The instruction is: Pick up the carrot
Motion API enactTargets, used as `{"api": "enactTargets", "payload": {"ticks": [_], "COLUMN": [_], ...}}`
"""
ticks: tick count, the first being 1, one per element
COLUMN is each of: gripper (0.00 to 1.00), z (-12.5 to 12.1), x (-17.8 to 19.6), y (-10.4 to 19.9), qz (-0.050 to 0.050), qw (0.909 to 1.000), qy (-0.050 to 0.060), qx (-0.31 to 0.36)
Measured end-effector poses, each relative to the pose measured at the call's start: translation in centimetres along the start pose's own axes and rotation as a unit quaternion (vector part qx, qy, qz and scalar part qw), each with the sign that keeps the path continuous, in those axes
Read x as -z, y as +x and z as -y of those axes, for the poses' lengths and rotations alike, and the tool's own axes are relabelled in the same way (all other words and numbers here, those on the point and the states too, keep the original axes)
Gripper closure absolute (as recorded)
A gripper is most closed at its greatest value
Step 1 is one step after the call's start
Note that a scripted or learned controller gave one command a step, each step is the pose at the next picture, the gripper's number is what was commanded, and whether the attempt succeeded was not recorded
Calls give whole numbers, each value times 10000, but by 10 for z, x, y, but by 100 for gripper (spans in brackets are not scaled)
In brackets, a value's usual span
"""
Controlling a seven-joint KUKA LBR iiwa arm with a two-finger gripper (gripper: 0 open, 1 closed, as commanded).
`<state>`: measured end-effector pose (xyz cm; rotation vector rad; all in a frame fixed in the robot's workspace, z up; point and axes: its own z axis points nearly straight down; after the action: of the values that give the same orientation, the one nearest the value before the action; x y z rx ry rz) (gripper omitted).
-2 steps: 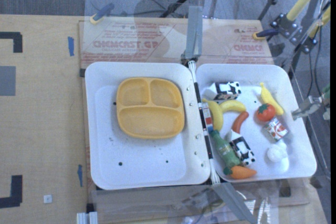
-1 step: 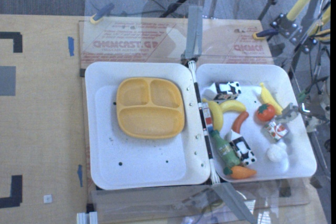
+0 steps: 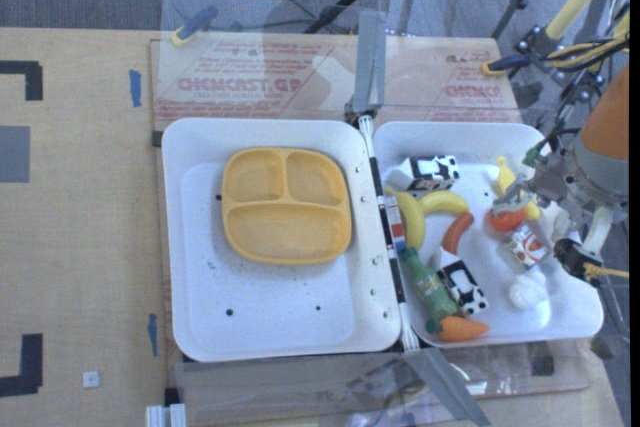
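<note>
While my gripper [image 3: 540, 177], state unclear, hangs well apart, the carrot [image 3: 462, 328] touching the green bottle [image 3: 428, 287] risks a misgrasp.

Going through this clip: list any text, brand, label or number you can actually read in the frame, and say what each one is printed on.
"CHEMCAST GP", red print on the clear sheet behind the left bin.
Red print on the clear sheet behind the right bin: too blurred to read.
Label on the green bottle: too small to read.
Print on the small carton: too small to read.
</note>
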<state>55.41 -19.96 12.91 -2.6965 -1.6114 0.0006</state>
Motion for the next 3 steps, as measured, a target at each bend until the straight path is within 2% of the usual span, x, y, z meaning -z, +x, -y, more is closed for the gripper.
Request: {"api": "enactTargets", "payload": {"ticks": [1, 2, 3], "gripper": [0, 0, 100], "z": [-47, 0, 0], "x": [27, -44, -33], "y": [21, 12, 13], "qz": [5, -2, -4], "qw": [9947, 9775, 9778], "qy": [-7, 18, 18], "qx": [-1031, -2110, -2095]}}
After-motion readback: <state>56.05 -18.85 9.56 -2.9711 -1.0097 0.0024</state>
